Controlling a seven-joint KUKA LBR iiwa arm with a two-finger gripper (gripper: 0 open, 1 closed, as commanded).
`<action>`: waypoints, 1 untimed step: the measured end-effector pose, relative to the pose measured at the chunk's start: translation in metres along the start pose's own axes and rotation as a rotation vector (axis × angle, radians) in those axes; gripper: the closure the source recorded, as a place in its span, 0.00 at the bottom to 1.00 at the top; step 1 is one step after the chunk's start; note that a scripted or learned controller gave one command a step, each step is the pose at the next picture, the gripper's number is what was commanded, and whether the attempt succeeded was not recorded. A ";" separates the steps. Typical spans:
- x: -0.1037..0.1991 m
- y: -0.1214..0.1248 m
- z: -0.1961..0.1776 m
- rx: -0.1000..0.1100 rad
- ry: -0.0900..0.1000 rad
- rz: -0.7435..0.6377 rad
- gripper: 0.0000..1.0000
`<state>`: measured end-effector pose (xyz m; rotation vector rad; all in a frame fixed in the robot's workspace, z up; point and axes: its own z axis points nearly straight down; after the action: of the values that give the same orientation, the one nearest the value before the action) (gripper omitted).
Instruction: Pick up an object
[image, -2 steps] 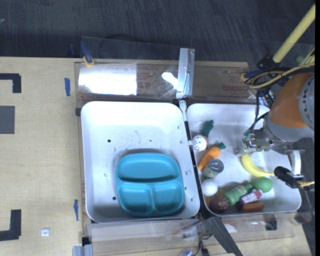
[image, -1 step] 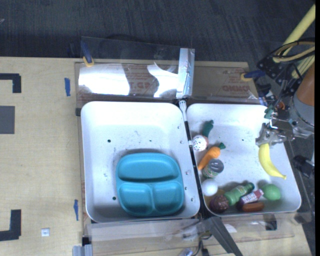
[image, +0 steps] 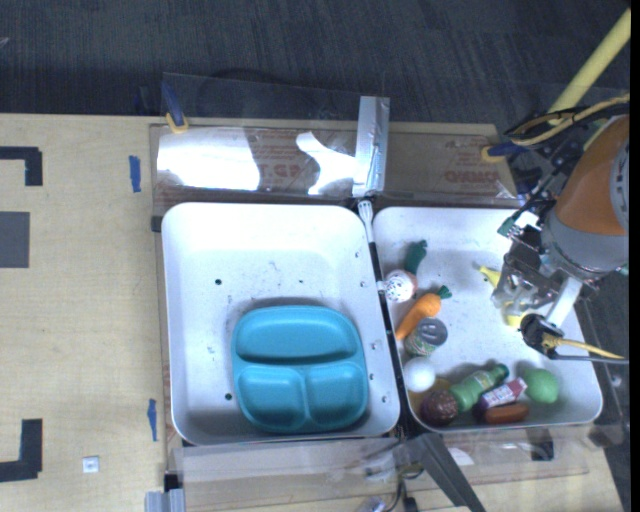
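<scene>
My gripper (image: 516, 292) hangs over the right side of the right bin (image: 455, 228), below the grey wrist and orange band. A yellow object (image: 489, 274) pokes out from under its left side; I cannot tell whether they touch. Along the bin's left side lie a small green toy (image: 415, 252), a white and red ball (image: 400, 287), an orange carrot (image: 417, 313) and a round tin (image: 428, 337). Across the front lie a white egg (image: 418, 377), a dark brown piece (image: 438, 406), a green bottle (image: 478, 384), a red piece (image: 505, 401) and a green lime (image: 541, 386).
The left bin (image: 200, 250) holds a blue divided tray (image: 298, 366) at its front. A clear panel with a metal upright (image: 371, 145) stands behind the bins. Yellow and black cables (image: 560, 345) hang off the wrist over the right bin's right edge.
</scene>
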<state>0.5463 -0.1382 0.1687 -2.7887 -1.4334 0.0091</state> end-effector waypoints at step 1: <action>-0.019 0.075 -0.008 -0.009 0.000 -0.097 1.00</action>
<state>0.5964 -0.1971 0.1765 -2.7223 -1.5710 0.0024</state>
